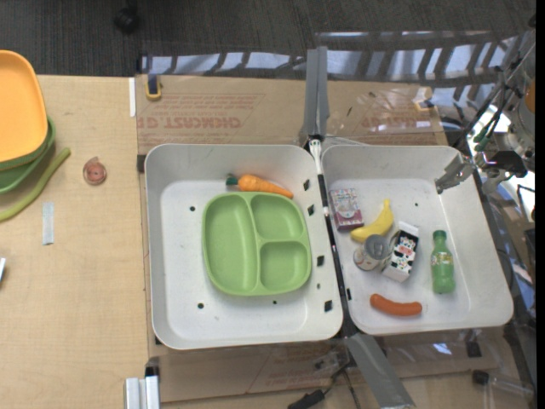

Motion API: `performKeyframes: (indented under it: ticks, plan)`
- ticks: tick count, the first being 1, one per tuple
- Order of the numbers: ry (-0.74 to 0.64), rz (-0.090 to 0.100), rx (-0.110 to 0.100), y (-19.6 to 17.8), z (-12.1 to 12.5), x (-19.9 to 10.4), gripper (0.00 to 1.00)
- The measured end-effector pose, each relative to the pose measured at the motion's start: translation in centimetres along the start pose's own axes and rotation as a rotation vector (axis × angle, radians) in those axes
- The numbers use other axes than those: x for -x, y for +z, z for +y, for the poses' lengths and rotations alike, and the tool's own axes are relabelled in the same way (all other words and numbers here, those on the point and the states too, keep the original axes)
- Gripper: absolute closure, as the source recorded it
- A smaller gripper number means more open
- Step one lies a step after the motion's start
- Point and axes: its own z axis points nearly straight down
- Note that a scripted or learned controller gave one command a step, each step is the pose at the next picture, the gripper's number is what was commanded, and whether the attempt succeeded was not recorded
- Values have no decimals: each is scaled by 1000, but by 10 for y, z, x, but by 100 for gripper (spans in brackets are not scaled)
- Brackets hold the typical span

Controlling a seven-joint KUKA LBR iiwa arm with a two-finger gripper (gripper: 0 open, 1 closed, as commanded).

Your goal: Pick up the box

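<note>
Lying in the right bin (477, 313), the box (346, 208) sits toward its far-left corner, touching the banana (376, 221). Near-side of those: can (370, 253), milk carton (402, 251), green bottle (442, 262), sausage (396, 306). Gripper (456, 174) at the bin's far-right corner, well apart from the box; its grip state cannot be told. Left bin (170, 313): green divided plate (255, 244), carrot (264, 185).

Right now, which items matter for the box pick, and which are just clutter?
Job:
- pink box
- black-and-white carton, a possible target
- gripper

Lying about:
- banana
- green bottle
- sausage
- can
- carrot
- green plate
</note>
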Motion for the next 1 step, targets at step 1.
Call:
performKeyframes:
  ticks: [1]
  plan:
    - [-216, -3, 20, 117, -56, -82, 0]
